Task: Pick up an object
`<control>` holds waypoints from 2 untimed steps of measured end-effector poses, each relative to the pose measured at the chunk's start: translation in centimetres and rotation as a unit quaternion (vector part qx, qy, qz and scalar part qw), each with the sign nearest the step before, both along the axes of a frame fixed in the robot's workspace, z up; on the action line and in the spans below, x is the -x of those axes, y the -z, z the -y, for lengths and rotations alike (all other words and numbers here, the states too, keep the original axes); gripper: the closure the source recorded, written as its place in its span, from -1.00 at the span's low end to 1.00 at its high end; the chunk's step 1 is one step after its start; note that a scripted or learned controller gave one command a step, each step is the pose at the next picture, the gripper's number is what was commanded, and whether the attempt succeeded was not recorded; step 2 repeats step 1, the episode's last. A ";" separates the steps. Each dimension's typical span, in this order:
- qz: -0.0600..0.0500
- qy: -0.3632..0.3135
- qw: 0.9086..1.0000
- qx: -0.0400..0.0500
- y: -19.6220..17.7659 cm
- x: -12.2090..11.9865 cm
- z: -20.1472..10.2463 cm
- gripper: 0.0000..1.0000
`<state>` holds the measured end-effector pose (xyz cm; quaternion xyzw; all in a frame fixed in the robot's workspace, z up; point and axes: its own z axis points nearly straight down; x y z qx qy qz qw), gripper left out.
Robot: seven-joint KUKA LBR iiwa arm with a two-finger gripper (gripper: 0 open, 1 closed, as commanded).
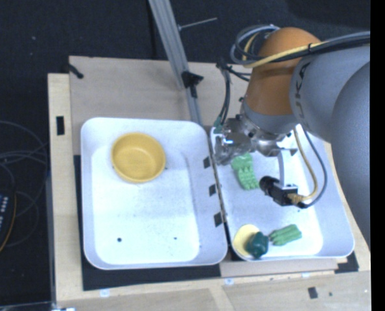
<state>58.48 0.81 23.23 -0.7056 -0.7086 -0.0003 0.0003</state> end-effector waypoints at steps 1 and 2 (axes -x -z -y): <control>0.000 0.000 1.000 0.000 -0.9 -1.9 -5.4 1.00; 0.000 0.000 1.000 0.000 -0.9 -1.9 -5.4 1.00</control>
